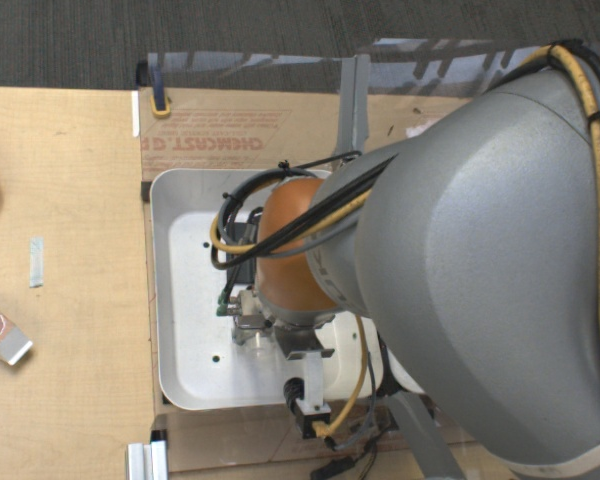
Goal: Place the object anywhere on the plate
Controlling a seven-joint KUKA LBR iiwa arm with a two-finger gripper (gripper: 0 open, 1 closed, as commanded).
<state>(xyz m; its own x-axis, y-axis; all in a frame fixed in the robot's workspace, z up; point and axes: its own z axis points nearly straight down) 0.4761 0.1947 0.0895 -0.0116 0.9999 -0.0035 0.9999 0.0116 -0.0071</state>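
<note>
Overhead, grey arm (480,268) with orange band (290,243) spread across the white bin (180,268), cabled wrist low over its floor. Claw (248,328) near the bin's middle, mostly hidden (open or closed, cannot tell). Object and plate hidden somewhere, cannot tell where. Wooden counter (60,168) left of the bin.

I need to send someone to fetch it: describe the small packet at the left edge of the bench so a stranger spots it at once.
Start at the shallow white bin under the grey arm with the orange band, then go left across the bare tan wooden benchtop to its left edge. The small packet lies there, tilted. Unlike the thin grey strip above it, it is chunkier, with a reddish-brown printed end and a pale grey end.
</note>
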